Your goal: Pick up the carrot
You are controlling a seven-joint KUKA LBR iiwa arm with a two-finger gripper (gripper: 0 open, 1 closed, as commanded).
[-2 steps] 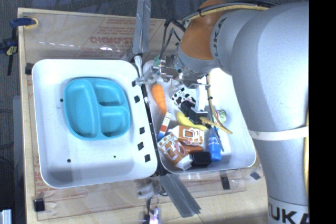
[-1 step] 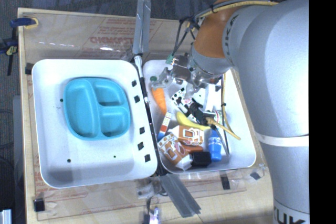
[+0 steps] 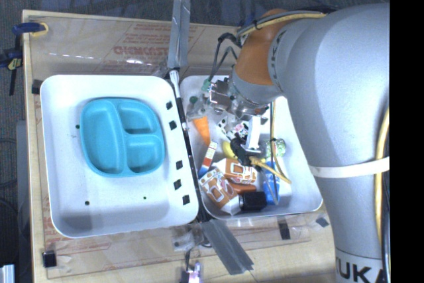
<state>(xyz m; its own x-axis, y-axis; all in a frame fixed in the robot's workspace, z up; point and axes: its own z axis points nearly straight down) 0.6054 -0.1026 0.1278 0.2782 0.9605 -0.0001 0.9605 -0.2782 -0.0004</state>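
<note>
The carrot point(image 3: 201, 127) is a short orange piece lying at the left side of the right bin point(image 3: 301, 199), close to the wall between the bins. My gripper point(image 3: 228, 111) hangs low over the back half of that bin, just right of the carrot and slightly behind it. The grey wrist with its orange band point(image 3: 255, 63) hides the back of the bin. Nothing shows as lifted off the pile.
The right bin holds a heap of several small items: a yellow piece point(image 3: 232, 149), a blue piece point(image 3: 270, 190), orange-and-white packets point(image 3: 222, 183) and a black block point(image 3: 253, 201). The left bin point(image 3: 59, 209) holds a blue divided tray point(image 3: 122, 136). The arm covers the right side.
</note>
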